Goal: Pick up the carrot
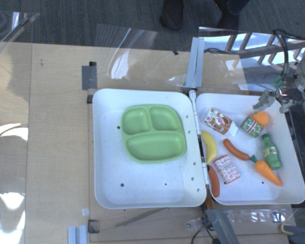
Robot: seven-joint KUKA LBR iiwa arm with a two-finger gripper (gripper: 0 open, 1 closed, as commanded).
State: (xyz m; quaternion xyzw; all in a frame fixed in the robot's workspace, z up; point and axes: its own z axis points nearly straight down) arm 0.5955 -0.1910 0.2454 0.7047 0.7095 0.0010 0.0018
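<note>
One carrot in the right bin — lying flat near the front-right corner, green top toward the sausage, just beside the green bottle. Gripper hangs over the bin's back-right corner, fingers spread, nothing between them, well apart from the carrot, so I'd call this the approach step, with no grasp made yet. Next move needs travel toward the front of the bin, fingers turned across the carrot's body, then a descent clear of the bottle — tight spacing, nudge risk.
</note>
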